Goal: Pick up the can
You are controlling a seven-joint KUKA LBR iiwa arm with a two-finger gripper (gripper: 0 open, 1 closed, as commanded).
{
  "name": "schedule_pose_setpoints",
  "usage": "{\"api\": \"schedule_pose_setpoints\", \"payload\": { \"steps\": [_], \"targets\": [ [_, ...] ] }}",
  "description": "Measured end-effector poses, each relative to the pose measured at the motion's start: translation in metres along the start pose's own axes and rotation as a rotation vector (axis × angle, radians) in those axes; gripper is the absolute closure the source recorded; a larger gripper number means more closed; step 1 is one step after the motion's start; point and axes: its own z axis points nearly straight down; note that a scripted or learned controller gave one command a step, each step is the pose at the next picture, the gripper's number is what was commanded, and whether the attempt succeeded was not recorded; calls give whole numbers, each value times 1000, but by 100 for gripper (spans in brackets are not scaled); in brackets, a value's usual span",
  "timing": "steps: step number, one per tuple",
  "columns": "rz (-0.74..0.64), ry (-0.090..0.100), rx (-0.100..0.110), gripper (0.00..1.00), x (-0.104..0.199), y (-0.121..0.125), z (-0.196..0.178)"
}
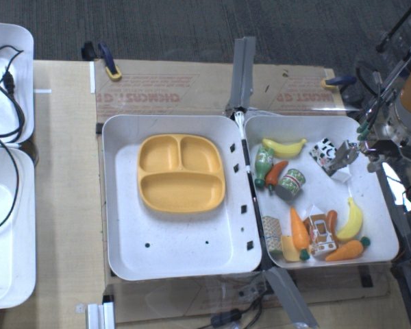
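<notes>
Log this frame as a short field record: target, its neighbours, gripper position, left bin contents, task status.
target: can, lying tilted in the right bin
neighbours: green bottle and red pepper to its left, banana above
gripper: gripper near the cow-print carton, apart from the can
left bin: yellow divided plate
status: can not yet picked up

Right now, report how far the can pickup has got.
Nothing looks done yet: the can lies on its side in the right bin, next to the green bottle and a red pepper. In hand: the gripper is low at the bin's right side, near the black-and-white cow toy, apart from the can. Left: move over the can, grasp it, lift it.
</notes>
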Motion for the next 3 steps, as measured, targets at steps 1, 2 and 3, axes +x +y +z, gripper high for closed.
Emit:
{"api": "schedule_pose_setpoints", "payload": {
  "steps": [1, 2, 3],
  "targets": [
    [222, 0, 1, 0, 28, 32, 104],
    [200, 0, 0, 0, 23, 52, 182],
    [204, 0, 1, 100, 22, 51, 173]
  ]
}}
